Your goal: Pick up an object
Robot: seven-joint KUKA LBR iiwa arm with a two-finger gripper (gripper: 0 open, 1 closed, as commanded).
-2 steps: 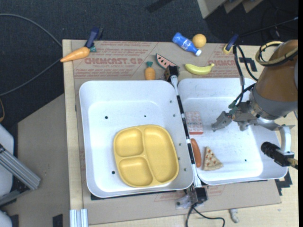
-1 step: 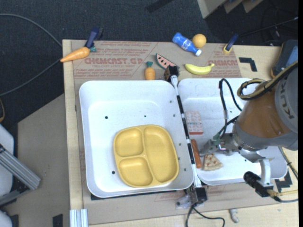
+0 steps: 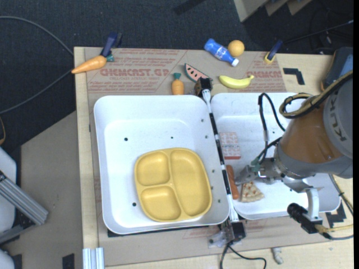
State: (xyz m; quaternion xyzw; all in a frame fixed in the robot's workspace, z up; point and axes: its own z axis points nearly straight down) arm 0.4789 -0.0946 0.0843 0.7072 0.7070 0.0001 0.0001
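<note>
In the right bin (image 3: 247,108) a toy pizza slice (image 3: 252,192) lies near the front left corner, and a red hot dog (image 3: 231,182) lies along the bin's left wall. A small red-and-white card (image 3: 229,144) rests further back in the same bin. My gripper (image 3: 251,174) reaches in from the right and sits low, just above the pizza slice and beside the hot dog. Nothing visible is lifted between its tips.
A yellow three-compartment tray (image 3: 171,184) lies in the left bin (image 3: 118,128). Behind the bins lie a banana (image 3: 235,82), blue bottle (image 3: 220,51), orange ball (image 3: 236,47), watermelon slice (image 3: 192,72), and two carrots (image 3: 90,65). Cables (image 3: 266,114) loop over the right bin.
</note>
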